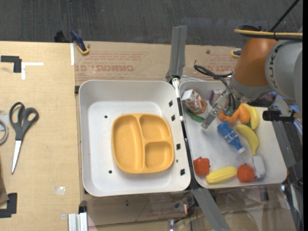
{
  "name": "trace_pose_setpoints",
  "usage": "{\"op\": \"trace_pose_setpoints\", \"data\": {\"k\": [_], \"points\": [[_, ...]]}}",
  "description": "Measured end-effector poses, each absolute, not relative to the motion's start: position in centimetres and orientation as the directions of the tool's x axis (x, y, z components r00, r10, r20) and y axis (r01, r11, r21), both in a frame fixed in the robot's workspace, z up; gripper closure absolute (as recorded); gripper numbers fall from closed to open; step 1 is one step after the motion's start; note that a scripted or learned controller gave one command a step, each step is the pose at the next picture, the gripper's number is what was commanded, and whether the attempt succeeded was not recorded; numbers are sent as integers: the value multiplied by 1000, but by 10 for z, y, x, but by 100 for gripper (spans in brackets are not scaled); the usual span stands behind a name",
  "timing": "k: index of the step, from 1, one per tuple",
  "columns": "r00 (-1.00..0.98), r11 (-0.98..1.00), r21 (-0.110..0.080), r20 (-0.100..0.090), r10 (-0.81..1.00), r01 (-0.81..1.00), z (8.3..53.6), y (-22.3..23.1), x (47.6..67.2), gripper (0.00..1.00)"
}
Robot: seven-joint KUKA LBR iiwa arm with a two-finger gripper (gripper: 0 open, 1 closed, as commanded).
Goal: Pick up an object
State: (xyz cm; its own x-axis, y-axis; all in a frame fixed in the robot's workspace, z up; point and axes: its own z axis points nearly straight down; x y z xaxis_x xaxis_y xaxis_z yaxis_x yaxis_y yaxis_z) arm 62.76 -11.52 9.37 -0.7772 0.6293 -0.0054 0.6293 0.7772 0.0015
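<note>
My gripper (212, 116) is low in the right bin (276, 177), reaching in from the upper right under the orange-banded wrist (252, 61). It hangs in the bin's upper middle, just left of a small orange toy (226, 115) and right of a brown-and-white packet (195, 100). A blue bottle (230, 136) lies just below it. Nearby are an orange fruit (243, 113), a banana (250, 136), a corn cob (221, 174), two red tomatoes (202, 166) (245, 173) and a grey block (259, 165). Nothing is visibly held.
The left bin (91, 143) holds a yellow divided plate (142, 142). A green item (193, 115) lies by the divider between the bins. Scissors (20, 129) rest on the wooden bench at far left. A grey post (177, 49) rises behind the bins.
</note>
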Motion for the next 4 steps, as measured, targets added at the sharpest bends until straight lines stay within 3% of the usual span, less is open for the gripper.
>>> {"op": "trace_pose_setpoints", "data": {"k": [1, 2, 3, 4], "points": [[-777, 777, -1, 0, 629, 629, 92, -137, 552, 0], [-729, 729, 0, 0, 684, 684, 92, -119, 505, 0], [-681, 681, 1, -3, 732, 732, 93, -126, 581, 0], [-654, 654, -1, 0, 757, 757, 92, -99, 532, 0]]}}
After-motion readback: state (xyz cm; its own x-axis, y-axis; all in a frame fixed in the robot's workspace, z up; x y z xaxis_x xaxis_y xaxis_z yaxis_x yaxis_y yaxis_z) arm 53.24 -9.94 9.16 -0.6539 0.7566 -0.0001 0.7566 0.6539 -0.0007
